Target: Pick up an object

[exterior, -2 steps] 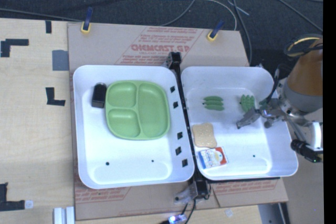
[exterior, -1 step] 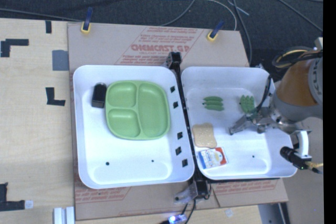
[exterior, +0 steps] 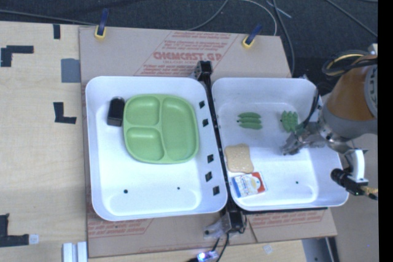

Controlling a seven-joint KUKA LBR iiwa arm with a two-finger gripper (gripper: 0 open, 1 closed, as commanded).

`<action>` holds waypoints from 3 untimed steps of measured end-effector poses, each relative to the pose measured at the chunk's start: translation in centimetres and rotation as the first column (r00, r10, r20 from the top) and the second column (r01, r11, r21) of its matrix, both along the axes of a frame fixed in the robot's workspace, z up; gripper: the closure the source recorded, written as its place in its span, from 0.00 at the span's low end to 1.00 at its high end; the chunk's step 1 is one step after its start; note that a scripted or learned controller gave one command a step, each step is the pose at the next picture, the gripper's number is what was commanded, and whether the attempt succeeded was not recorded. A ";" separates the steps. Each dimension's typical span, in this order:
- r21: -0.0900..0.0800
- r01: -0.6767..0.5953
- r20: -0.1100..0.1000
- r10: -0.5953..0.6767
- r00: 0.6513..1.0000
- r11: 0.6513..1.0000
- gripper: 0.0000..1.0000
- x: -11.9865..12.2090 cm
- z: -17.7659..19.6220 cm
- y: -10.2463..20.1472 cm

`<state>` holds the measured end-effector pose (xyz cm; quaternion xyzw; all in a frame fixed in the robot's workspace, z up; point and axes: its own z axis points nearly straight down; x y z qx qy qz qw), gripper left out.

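Observation:
In the right bin lie a green pea pod, a green leafy piece, a tan bread slice and a small red, white and blue carton. My gripper reaches in from the right and hangs low over the bin's right part, just below the leafy piece. Nothing shows between its fingers. The left bin holds a green divided plate and a small black block.
Black clips run along the divider between the two bins. The bins rest on a cardboard sheet held by yellow clamps at its far edge. Cables cross the dark floor behind.

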<state>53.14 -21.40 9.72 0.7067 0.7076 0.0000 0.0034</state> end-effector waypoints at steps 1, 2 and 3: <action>0.004 -0.001 -0.001 0.001 1.000 1.000 1.00 1.0 5.2 0.7; 0.004 0.000 -0.002 0.000 1.000 1.000 1.00 1.4 9.6 0.2; 0.004 0.000 -0.002 0.000 1.000 1.000 1.00 0.4 14.7 0.3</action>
